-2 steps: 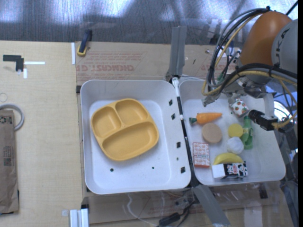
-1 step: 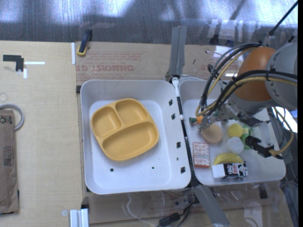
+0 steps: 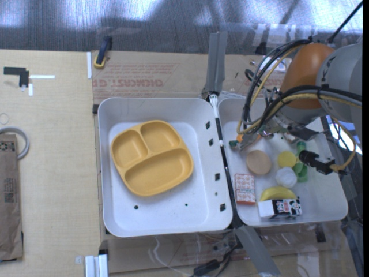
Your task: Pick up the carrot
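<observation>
Carrot pickup is the step in hand, so it pays to read the right bin [image 3: 330,203] from its near edge outward. Nearest lie a black-and-white carton [image 3: 281,208] and a banana [image 3: 277,193] touching it, with a red-and-white packet [image 3: 245,188] just to their left. Beyond them sit a white ball [image 3: 285,178], a tan round piece [image 3: 258,162], a yellow ball [image 3: 286,158] and a green piece [image 3: 300,161], all close together.

Farther still, by the bin's left wall, a small orange shape with a green end [image 3: 237,145] is most likely the carrot. It is partly hidden, so I cannot be sure. The gripper [image 3: 262,136] hangs just beside or over it, under a tangle of cables [image 3: 259,97]. Whether it is wide, narrow or holding anything cannot be told.

The grey arm [image 3: 346,79] fills the far right.

To do this well, I judge the gripper should:
- come straight down over the orange body, not the green end;
- close across the short width;
- keep clear of the bin wall and the tan piece just near of it.

A lift should then be slow, since a grip so near the wall could slip.

The left bin [image 3: 167,212] with its yellow plate [image 3: 153,157] plays no part.
</observation>
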`<act>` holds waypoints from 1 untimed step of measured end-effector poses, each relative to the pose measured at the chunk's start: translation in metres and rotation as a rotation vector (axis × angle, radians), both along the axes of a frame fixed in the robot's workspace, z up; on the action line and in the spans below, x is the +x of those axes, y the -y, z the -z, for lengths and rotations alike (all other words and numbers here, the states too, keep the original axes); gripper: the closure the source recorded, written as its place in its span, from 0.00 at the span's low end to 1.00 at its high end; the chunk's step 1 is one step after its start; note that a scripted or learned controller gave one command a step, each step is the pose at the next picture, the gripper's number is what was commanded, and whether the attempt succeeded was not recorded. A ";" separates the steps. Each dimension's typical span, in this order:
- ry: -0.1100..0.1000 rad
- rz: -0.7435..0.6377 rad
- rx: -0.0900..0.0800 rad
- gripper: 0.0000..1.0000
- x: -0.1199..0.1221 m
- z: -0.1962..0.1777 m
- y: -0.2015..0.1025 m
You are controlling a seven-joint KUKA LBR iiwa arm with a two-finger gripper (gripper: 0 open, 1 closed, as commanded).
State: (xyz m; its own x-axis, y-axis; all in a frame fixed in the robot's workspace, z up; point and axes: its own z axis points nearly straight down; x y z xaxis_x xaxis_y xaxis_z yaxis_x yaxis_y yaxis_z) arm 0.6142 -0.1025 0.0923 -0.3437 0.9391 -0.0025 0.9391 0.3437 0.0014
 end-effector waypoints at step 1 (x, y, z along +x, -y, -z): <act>0.000 -0.149 0.000 0.00 0.008 -0.100 -0.067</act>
